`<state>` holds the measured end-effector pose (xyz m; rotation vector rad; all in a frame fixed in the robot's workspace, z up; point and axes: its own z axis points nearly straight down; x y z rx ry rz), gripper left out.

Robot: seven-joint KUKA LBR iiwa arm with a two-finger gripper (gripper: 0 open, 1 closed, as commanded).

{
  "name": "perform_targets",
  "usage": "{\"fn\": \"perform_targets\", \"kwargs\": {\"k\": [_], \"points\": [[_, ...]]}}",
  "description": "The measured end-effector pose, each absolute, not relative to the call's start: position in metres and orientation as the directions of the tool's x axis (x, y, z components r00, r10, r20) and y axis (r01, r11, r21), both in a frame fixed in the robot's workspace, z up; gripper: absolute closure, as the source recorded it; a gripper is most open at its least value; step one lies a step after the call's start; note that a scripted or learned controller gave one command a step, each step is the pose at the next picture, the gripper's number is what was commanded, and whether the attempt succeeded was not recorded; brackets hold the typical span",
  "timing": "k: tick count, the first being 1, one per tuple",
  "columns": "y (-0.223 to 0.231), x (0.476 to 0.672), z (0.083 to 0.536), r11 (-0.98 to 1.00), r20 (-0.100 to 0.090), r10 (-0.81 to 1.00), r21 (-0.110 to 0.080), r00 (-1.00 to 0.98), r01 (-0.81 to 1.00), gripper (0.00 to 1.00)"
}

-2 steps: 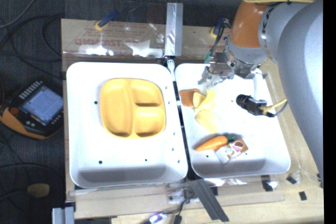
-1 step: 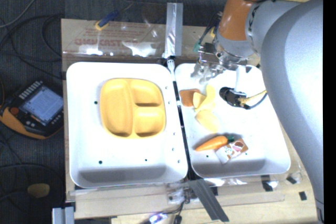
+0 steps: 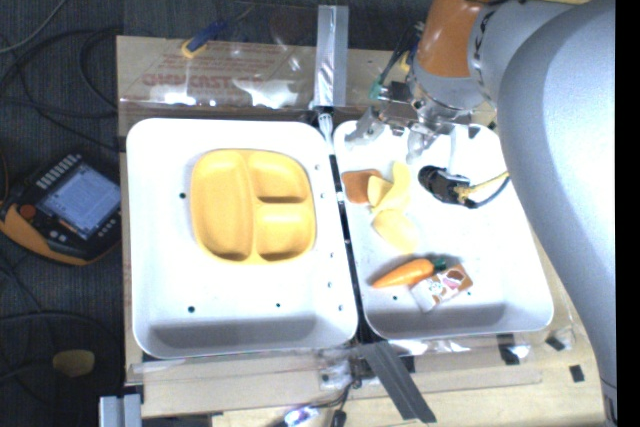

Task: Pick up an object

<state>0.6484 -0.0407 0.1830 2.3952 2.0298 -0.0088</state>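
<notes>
Gripper (image 3: 410, 127) over the right bin's (image 3: 520, 310) far edge, finger state impossible to tell. Carrot (image 3: 402, 273) lying near the front, touching a small carton (image 3: 440, 287); yellow tray (image 3: 252, 205) in left bin (image 3: 160, 315).

1. Two shallow white bins: a left bin (image 3: 160, 315) and a right bin (image 3: 510, 305).
2. One yellow divided tray (image 3: 252, 205), in the left bin.
3. One toy carrot (image 3: 402, 272), near side of the right bin.
4. One small red-and-white packet (image 3: 440, 287), touching the carrot's right end.
5. Two pale yellow pieces (image 3: 396, 215) and one orange-brown piece (image 3: 357, 183), mid right bin.
6. One handheld control pendant (image 3: 62, 207), far left on the floor.
</notes>
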Motion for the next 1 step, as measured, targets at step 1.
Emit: {"fn": "perform_targets", "kwargs": {"k": [1], "points": [[-0.0930,0.6095,0.1833,-0.073,-0.004,0.997,-0.002,0.073,0.997,0.00]]}}
